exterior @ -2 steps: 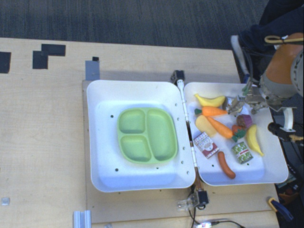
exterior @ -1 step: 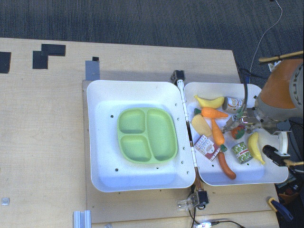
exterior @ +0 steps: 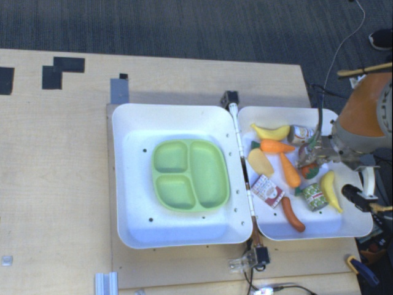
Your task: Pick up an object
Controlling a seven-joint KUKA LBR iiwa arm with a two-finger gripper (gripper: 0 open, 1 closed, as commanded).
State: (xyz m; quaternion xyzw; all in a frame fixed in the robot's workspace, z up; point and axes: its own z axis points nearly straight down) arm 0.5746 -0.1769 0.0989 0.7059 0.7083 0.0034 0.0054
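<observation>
The right bin (exterior: 344, 226) holds several toy foods: a yellow banana (exterior: 272, 131), two orange carrots (exterior: 277, 146) (exterior: 290, 171), a pale yellow fruit (exterior: 260, 163), a red and white carton (exterior: 266, 189), a brown sausage (exterior: 293, 214), a green packet (exterior: 314, 196), a second banana (exterior: 331, 190) and a silver can (exterior: 300, 132). My gripper (exterior: 310, 157) reaches down into this bin from the right, over a small red and green item (exterior: 309, 171) that it partly hides. Nothing is visibly lifted.
The left bin (exterior: 132, 226) holds a light green divided plate (exterior: 189, 175). A clamp (exterior: 231, 98) sits at the back between the bins. The arm's orange band (exterior: 362, 106) hangs over the right bin's far right corner. Cables lie at the right.
</observation>
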